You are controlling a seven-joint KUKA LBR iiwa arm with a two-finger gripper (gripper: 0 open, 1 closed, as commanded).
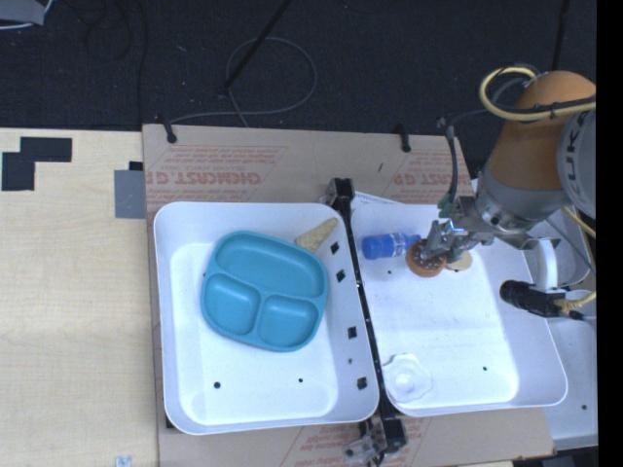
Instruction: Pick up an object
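Two white bins sit side by side on the bench. Left to right: the left bin carries a blue divided plate lying flat near its middle, and a tan wedge-shaped piece rests just beyond the plate's far right corner, against the divider between the bins. Across the divider, the right bin has a clear, crumpled-looking plastic piece at its near left corner. At the far end lies a small blue bottle, its long axis running roughly left to right, and just beside its right end sits a small round brown object.

That brown object is the likeliest target, in my judgement, because the gripper hangs directly over it, with the bottle lying just to the gripper's left. From this slant the fingertips blur into the brown object, so I cannot tell how the gripper is set, nor whether it touches or merely hovers over the object. Any coming grasp turns on a nearly straight descent rather than a sideways reach.
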